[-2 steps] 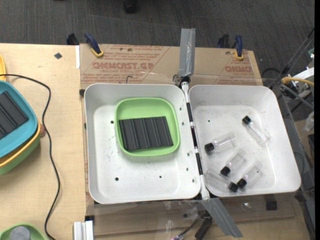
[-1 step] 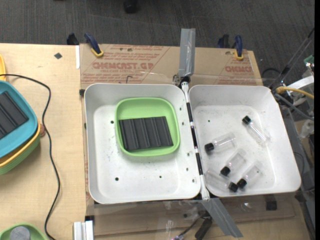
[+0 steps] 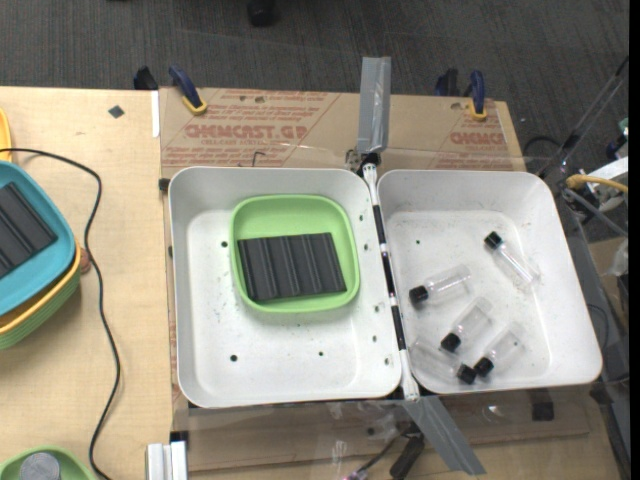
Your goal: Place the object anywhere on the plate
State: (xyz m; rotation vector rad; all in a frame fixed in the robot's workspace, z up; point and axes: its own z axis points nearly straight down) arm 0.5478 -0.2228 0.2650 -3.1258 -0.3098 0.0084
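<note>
- Camera view looks down on the little clear tubes (image 3: 467,325) with black caps; they lie on their sides in the right bin (image 3: 560,268), toward its front half.
- I count about five tubes. They are spread out, and two at the front lie just beside each other.
- One tube (image 3: 440,288) lies closest to the middle wall. Its long side runs nearly left to right, with its cap on the left.
- The green plate (image 3: 290,206) sits in the left bin (image 3: 200,298), toward the back. It lies to the left of every tube, over the wall where the two bins meet.
- A dark ribbed pad (image 3: 295,266) covers most of the plate, so a tube would likely land on that pad (it may roll along the grooves).
- I cannot tell if the gripper's jaws are open or closed.
- I think the tubes are on the arm's own side, since it comes in from the right, and a tube must be carried left.
- The bins rest on brown cardboard (image 3: 260,128) held by clamps (image 3: 188,88), on a pale wood bench (image 3: 100,148).
- A black cable (image 3: 100,268) and a blue dish (image 3: 60,238) lie on the left. Dark carpet (image 3: 450,18) is behind.
</note>
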